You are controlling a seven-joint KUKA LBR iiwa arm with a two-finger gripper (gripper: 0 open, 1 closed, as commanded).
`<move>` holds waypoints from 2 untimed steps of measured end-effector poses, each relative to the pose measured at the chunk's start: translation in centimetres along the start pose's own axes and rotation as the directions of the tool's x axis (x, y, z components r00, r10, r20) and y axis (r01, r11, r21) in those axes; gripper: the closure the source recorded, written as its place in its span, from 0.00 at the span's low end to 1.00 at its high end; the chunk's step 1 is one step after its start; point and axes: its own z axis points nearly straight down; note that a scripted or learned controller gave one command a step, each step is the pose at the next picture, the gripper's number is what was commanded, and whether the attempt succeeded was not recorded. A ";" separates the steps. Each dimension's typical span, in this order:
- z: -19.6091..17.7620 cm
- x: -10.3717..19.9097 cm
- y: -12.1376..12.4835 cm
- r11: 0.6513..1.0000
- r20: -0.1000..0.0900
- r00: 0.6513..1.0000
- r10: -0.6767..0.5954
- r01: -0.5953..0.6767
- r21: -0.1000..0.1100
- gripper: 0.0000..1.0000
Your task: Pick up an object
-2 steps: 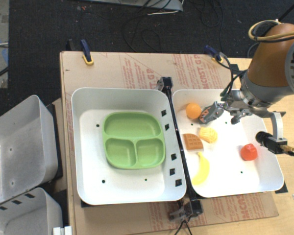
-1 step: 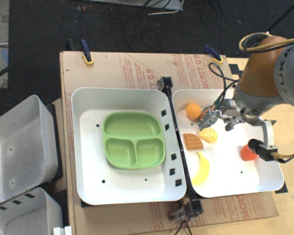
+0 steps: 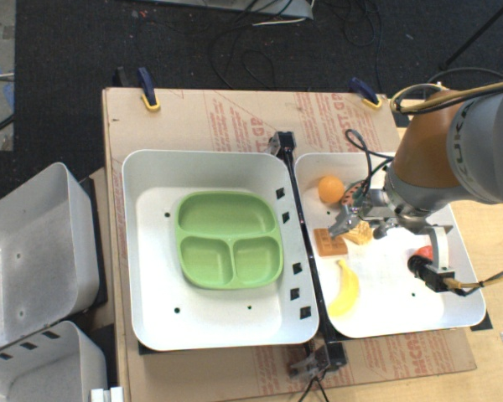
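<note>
Fingers (image 3: 349,222) hang low over the right bin (image 3: 465,308), pointing toward the divider betw. the two bins. They look spread apart, w/ nothing seen betw. them; tips sit just above a tan waffle-like toy block (image 3: 327,241) and beside a second, yellower waffle-like piece (image 3: 360,233) that lies partly under the gripper body.

Using that tan block as landmark: an orange ball (image 3: 330,189) lies just beyond it, toward the far wall of the bin, close to the gripper's cabling. A yellow banana (image 3: 346,290) lies nearer the camera than the block, apart from it, curving down toward the bin's near wall. Off to the block's right, past the gripper, a small red item (image 3: 424,252) shows next to a black part on the arm; can't tell what it is.

Arm (image 3: 453,153) comes in from the right, orange band above the wrist, grey links beyond, black cables looping over it.

Left of the block, across the divider, the left bin (image 3: 142,224) holds a green three-compartment plate (image 3: 230,239), lying flat near the bin's middle. Both bins rest on a cardboard-covered table (image 3: 201,111), w/ clamps (image 3: 148,90) at the far edge. Further left of the table, more white bins (image 3: 33,249) stand apart.
</note>
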 end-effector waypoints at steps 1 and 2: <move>2.2 0.0 0.3 1.000 -0.001 1.000 0.000 0.000 -0.008 0.00; 0.9 0.2 0.6 1.000 -0.003 1.000 0.000 0.000 -0.018 1.00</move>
